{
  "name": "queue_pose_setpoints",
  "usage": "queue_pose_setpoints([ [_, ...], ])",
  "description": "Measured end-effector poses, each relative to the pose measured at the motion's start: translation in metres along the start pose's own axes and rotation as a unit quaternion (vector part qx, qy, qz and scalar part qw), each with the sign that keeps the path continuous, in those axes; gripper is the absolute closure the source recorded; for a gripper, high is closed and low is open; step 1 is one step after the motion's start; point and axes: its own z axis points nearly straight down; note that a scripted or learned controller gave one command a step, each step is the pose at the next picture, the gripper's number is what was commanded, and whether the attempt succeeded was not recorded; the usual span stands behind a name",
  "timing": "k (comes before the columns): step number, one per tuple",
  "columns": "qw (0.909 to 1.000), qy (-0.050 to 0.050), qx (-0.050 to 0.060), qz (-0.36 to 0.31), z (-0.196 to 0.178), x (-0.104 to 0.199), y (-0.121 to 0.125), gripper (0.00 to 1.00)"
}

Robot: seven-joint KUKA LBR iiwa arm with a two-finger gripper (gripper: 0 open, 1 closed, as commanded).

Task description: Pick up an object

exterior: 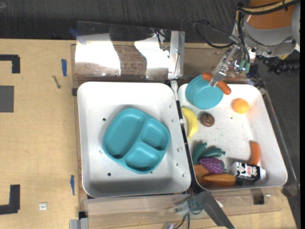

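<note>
The arm reaches down-left from the upper right corner; its gripper (pixel 217 82) pinches the rim of the teal bowl (pixel 204 93), at the right bin's (pixel 271 128) upper left.

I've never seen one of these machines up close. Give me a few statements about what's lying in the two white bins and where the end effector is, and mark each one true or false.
1. The teal divided tray lies in the left bin. True.
2. The banana lies in the left bin beside the tray. False: it lies in the right bin, along its left wall.
3. The end effector is at the far edge of the right bin, by the teal bowl. True.
4. The orange ball sits inside the teal bowl. False: it rests on the bin floor, to the right of the bowl.
5. The purple grapes lie near the front of the right bin. True.
</note>
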Motion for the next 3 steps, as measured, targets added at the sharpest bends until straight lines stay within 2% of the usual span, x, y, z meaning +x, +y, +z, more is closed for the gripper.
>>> queue_pose_setpoints([
  [1, 0.9988, 0.004, 0.001, -0.048, 0.032, 0.014, 0.024, 1.0],
  [2, 0.9899, 0.006, 0.001, -0.141, 0.116, 0.047, 0.023, 1.0],
  [3, 0.9883, -0.001, -0.003, -0.153, 0.039, 0.054, 0.069, 1.0],
])
